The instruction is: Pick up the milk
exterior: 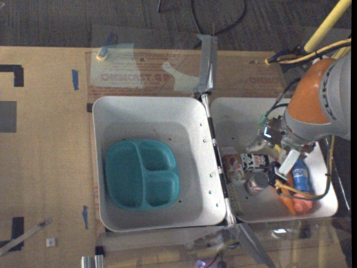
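Arm over right bin (329, 202), pincer (266, 149) low above the clutter; cannot tell its finger state.
Nearest: orange item (294, 201) and blue bottle (300, 177), glossy plastic, by a round can (256, 183). Milk (255, 161), a small printed carton, lies flat, long axis running left-right, just under the pincer. Left bin (111, 113) holds a teal divided tray (143, 173). Beyond: cardboard-covered surface (44, 149).

A teal divided plate (142, 173) is seen in the white left bin (111, 116). A black-and-white patterned milk carton (257, 161) lies just left of the pincer (273, 149). A blue bottle (300, 177) and an orange item (295, 202) are seen below it. The surface (44, 149) is tan, marked with blue tape (75, 80).
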Tool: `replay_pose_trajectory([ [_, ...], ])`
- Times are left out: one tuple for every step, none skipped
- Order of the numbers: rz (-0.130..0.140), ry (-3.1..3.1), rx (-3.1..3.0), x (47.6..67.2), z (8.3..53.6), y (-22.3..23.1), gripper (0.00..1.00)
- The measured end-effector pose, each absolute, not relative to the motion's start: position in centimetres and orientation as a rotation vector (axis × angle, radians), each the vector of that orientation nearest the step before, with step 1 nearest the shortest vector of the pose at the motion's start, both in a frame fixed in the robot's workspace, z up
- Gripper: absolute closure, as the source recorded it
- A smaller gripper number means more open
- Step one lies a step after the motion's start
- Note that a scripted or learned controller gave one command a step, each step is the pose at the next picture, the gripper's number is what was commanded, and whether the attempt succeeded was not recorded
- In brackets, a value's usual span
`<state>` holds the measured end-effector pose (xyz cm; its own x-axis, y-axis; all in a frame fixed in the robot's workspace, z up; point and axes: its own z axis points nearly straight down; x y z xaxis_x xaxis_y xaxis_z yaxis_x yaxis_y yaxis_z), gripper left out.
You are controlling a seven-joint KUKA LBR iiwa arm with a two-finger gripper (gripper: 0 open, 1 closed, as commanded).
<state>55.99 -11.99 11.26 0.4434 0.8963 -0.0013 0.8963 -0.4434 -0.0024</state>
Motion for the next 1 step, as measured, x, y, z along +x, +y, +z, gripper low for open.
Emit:
replay_pose_trajectory([
  [-0.017,-1.909,-2.482,55.75,8.88,-19.00,0.00],
])
